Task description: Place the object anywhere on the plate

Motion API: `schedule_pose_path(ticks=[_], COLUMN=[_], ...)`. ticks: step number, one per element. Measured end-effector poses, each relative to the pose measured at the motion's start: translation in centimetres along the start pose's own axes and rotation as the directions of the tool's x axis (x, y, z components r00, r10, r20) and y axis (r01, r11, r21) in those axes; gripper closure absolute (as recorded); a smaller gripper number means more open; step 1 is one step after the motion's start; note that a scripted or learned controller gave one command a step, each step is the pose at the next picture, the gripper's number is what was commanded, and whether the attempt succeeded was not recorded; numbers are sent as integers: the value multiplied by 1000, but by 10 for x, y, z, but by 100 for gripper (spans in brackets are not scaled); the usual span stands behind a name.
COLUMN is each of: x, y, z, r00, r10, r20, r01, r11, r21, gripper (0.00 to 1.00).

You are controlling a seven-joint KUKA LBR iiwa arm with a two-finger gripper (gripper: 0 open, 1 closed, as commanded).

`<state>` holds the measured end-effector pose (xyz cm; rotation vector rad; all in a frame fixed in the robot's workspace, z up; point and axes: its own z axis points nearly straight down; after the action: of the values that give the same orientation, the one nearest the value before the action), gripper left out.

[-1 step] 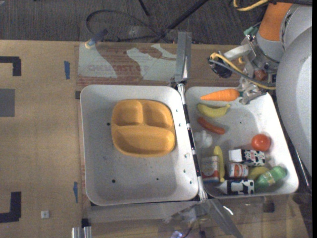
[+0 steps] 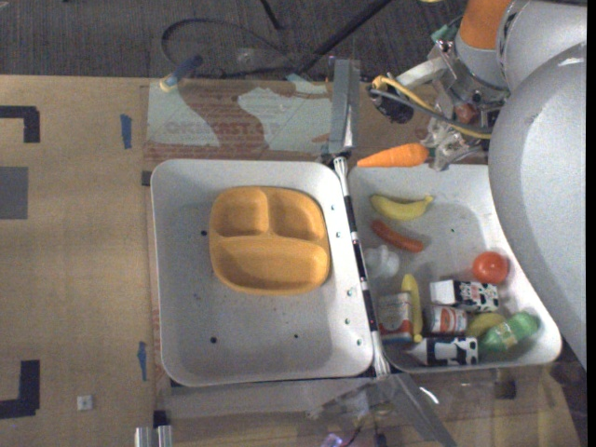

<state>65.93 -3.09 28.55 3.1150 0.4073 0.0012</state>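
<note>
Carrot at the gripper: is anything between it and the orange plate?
The carrot sits at the gripper, above the right bin's far rim. Toward the plate lies just the divider between the bins; nothing rests on the plate.

You've got just one camera here, fixed up above the bench and looking down at a slant, so you see both shallow white plastic bins side by side: the left bin (image 2: 177, 277) and the right bin (image 2: 466, 208). It sits far enough back to take in the tan wooden benchtop (image 2: 74, 277) and a strip of dark carpet floor (image 2: 112, 17) along the top edge. The big grey robot arm (image 2: 545, 156) comes in from your right.
</note>
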Motion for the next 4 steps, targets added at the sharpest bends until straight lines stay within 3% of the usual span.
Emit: schedule_pose_path(ticks=[1, 2, 3, 4], x=[10, 10, -36, -51], y=[-42, -42, 46, 79], z=[19, 19, -111, -150], r00=[937, 936, 832, 863], r10=[-350, -351, -555, -506], r20=[4, 4, 0, 0], r01=[350, 351, 555, 506], r11=[937, 936, 832, 863], r21=[4, 4, -1, -2], gripper=[100, 0, 0, 0])
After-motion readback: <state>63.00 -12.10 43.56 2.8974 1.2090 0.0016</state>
